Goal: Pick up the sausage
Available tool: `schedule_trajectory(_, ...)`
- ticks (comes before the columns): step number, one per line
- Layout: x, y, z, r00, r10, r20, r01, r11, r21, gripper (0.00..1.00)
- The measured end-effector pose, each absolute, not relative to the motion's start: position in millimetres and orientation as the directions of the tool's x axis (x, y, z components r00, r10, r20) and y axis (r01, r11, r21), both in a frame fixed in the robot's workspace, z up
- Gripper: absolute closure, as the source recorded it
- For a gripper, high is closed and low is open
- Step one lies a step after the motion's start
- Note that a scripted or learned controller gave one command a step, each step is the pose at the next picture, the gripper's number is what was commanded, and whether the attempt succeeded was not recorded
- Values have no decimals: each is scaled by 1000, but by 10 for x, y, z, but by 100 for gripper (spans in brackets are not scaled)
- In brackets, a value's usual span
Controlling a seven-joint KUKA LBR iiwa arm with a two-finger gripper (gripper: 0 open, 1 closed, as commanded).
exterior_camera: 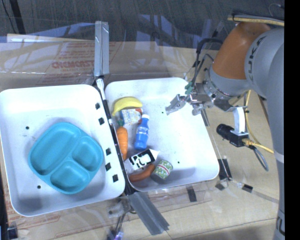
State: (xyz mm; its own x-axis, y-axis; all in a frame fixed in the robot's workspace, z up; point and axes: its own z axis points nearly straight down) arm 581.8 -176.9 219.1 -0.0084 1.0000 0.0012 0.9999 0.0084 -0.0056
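Camera view: readable text was sparse. Faint red print sat on the clear sheet over the bench behind the bins, too washed out to read. Part of dark "KUKA" lettering showed on the grey arm near the orange band. A black-and-white label card lay in the right bin; its marks weren't legible. The small can and the packet carried print too small to make out.

Open room: the right bin's whole right half was bare white floor, everything crowded against its left wall. The gripper hung over that bare area near the bin's back-right, tilted, fingers spread apart with nothing between them. It was well apart from the pile.

Contents, right bin: banana at the back, the packet just in front of it, a blue bottle with white cap beside an upright-lying carrot. The sausage, reddish-brown, lay at the front-left corner, partly under the label card and touching the can.

Left bin: one blue divided tray, three compartments, roughly centred, with bare floor around it.

A metal divider bar ran back from between the bins.
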Motion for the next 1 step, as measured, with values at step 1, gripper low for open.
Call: schedule_trajectory(1, 5485, -1281, 1164, -171, 985, 2, 985, 171, -5, 0)
